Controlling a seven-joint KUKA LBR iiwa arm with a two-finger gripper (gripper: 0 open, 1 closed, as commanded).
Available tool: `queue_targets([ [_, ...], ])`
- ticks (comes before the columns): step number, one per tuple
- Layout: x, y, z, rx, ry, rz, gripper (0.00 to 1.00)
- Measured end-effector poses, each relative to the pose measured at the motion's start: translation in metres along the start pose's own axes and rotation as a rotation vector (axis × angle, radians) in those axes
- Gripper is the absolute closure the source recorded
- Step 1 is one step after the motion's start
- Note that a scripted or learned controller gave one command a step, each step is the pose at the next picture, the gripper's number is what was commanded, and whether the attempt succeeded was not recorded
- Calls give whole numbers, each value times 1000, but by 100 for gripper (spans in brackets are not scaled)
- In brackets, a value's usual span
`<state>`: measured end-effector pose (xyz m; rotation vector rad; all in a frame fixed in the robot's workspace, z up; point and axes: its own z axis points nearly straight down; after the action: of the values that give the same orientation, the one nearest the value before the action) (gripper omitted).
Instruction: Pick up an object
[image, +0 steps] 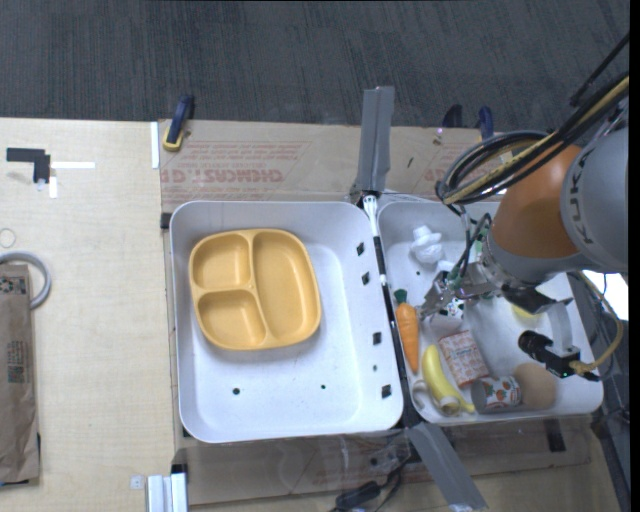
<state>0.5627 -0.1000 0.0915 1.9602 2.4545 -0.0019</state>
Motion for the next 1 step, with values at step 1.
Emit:
queue_targets([
  [1,-1,1,-11,-4,-2,4,100],
])
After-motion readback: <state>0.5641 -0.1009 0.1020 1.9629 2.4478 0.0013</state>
